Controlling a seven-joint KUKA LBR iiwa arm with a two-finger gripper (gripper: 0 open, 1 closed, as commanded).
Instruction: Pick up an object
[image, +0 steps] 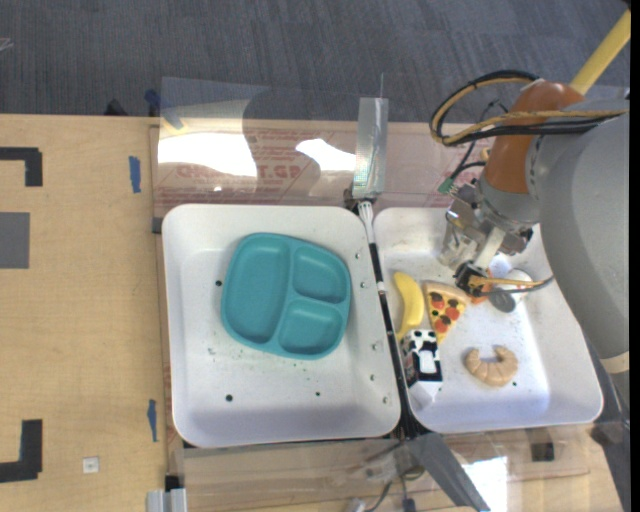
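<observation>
The right bin (565, 385), smooth white plastic with rounded corners, holds the candidate objects. A curved, glossy yellow banana (408, 303) lies by the bin's left wall, and a flat triangular pizza slice (443, 308) with red dots lies just beside it. A blocky black-and-white toy (424, 354) sits below them, and a ridged tan croissant (492, 365) is nearer the middle. The gripper (480, 258) hangs over the bin's far part; whether it is wide or narrow cannot be told. The left bin (190, 330) carries a matte teal plate (285, 295) with three compartments.
</observation>
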